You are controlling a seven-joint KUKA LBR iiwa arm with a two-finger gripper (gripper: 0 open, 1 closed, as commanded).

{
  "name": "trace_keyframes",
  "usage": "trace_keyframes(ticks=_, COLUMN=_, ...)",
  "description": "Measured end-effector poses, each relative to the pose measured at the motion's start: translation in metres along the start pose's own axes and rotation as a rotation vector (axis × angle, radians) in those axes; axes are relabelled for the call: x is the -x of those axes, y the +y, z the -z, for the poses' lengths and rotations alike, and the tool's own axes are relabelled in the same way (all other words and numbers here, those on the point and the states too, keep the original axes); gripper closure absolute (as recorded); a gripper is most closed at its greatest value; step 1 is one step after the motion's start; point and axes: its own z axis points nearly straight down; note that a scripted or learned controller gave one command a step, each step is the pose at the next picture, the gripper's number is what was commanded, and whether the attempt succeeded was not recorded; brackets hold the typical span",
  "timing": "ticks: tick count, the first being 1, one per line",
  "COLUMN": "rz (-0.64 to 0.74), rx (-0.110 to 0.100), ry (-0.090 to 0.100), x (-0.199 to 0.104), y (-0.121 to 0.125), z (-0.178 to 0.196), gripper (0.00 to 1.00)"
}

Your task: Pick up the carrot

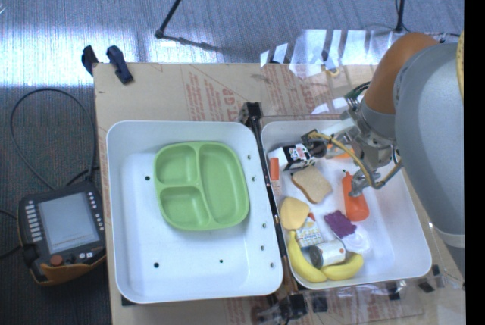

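From the camera above the table, you see the carrot (355,199) lying in the right bin (413,240), an orange piece pointing roughly up and down the view, right of the middle of that bin. The gripper (369,170) hangs just over the carrot's upper end, at the tip of the grey arm (428,134) that comes in from the right. You cannot tell from this angle whether it is spread or closed, or whether it has any hold on the carrot; the wrist and cables cover that spot.

To the carrot's left lies a slice of bread (313,184), near but apart. Below it sits a purple piece (339,223), and lower still a banana (322,267) curving along the bin's near wall with a small can (327,253) resting against it. A yellow piece (294,211) lies beside the wall between the two bins.

Right of the carrot the white floor is bare up to the wall, though the arm overhangs it. The left bin (129,240) carries a green divided plate (201,185), with bare floor around it.
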Motion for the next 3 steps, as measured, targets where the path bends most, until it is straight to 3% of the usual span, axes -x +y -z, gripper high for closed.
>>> trace_keyframes(ticks=1, rz=-0.037, rx=0.015, ry=0.008, x=-0.004, y=0.016, z=-0.036, gripper=0.00)
trace_keyframes(ticks=2, rz=-0.032, rx=0.012, ry=0.008, x=-0.005, y=0.015, z=-0.024, gripper=1.00)
trace_keyframes(ticks=3, rz=-0.031, rx=0.011, ry=0.008, x=-0.005, y=0.015, z=-0.025, gripper=0.00)
